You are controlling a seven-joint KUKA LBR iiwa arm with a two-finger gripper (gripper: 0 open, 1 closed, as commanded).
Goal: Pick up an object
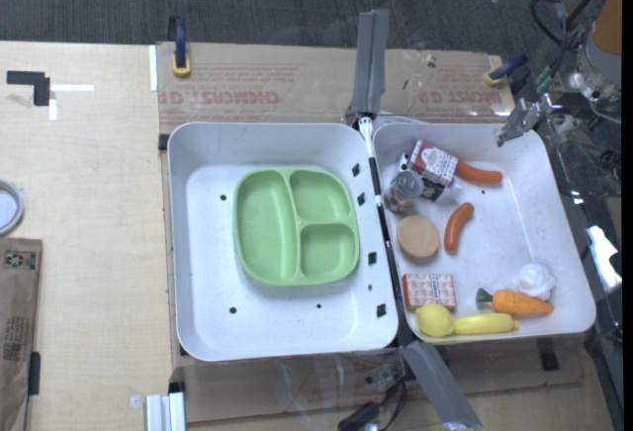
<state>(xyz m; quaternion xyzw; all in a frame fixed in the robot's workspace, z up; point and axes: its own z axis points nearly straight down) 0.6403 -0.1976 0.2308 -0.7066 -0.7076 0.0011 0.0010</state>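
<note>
Hovering over the right bin (564,221)'s far corner, the gripper (522,121) (finger spread unreadable) is well apart from the carrot (522,301).

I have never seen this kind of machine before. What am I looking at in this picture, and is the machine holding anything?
This is one photo, taken by a fixed camera above a workbench, looking down at a slant. The machine is a robot arm that enters from the right; its claw hangs over the top right corner of the right bin. Nothing shows between its fingers, so it holds nothing.

Two shallow white bins sit side by side. The left bin holds a green divided plate. The right bin holds toy food: two sausages, a carrot, a banana, a lemon, a round cookie-like disc, a small can and two small cartons.
</note>
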